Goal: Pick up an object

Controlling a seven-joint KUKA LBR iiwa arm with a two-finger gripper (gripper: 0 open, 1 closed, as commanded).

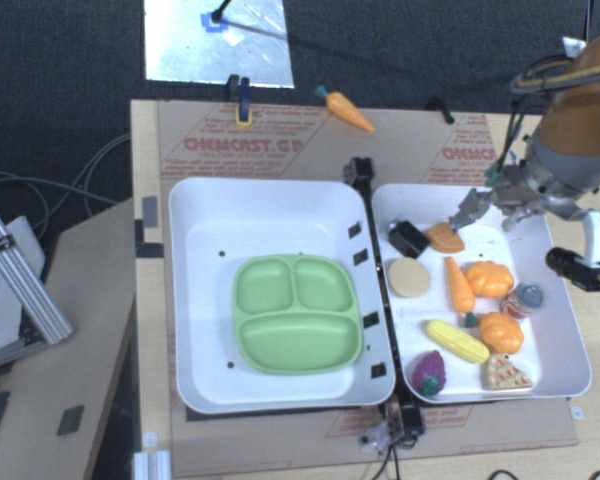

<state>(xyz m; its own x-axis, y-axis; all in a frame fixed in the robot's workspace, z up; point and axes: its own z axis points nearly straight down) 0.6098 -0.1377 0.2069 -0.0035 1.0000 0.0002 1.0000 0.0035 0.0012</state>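
Claw (pixel 467 211) hovering over right bin (pixel 570 353), finger state unclear.
Flat orange wedge (pixel 445 237) lying under it by black block (pixel 409 238); surface cardboard (pixel 270 138) reading "CHEMCAST GP".

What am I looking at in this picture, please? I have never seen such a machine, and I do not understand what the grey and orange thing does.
One camera looks down at a slant on a bench. The grey and orange thing is a robot arm; its gripper is its grasping part. It hovers over the right bin, near an orange slice. This bin holds toy food: a carrot, a corn cob, a pizza slice, a purple fruit. The left bin holds a green divided plate. Another carrot lies outside on the bench.
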